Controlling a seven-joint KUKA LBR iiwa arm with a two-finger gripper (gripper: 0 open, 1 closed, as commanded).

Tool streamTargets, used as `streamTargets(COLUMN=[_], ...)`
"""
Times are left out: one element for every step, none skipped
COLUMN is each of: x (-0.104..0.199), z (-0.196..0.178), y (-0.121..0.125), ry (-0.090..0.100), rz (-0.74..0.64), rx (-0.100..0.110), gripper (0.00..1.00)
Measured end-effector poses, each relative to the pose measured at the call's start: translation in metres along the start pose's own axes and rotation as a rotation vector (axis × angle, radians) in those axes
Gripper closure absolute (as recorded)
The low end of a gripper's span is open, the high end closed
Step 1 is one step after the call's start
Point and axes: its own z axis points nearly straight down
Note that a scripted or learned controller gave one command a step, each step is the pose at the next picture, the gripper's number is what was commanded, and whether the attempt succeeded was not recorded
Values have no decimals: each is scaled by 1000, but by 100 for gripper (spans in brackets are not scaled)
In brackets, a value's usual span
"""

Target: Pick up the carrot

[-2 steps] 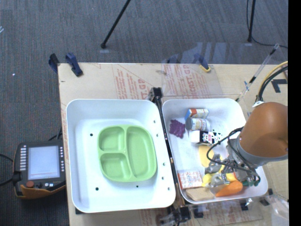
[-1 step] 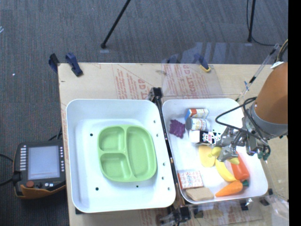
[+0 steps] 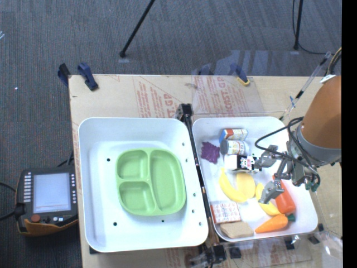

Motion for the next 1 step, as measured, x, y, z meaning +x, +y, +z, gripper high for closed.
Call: streamTargets(x=[18], z=[118], y=[-56], ry=[14], rz=[-110], rx=[-2], gripper=[0])
